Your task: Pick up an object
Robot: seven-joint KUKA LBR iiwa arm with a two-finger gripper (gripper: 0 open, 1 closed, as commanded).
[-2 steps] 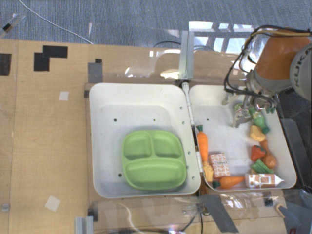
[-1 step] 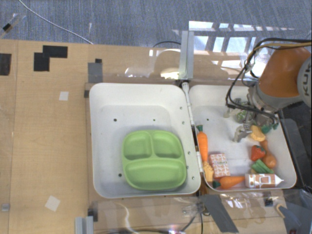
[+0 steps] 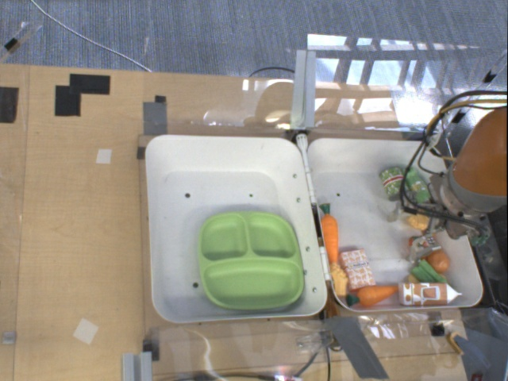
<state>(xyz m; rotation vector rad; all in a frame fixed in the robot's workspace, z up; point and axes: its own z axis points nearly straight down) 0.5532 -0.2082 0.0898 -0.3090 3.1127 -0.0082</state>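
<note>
Nearest the lens, white bottle (image 3: 429, 294) lies along right bin (image 3: 349, 173) front wall. Gripper (image 3: 426, 243) hangs among toys by small orange piece (image 3: 439, 261); pincer state: cannot tell. Step: descent; next, secure pinch

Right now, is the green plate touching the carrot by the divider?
Apart. The camera view shows the green plate in the left bin, the carrot beyond the divider.
</note>
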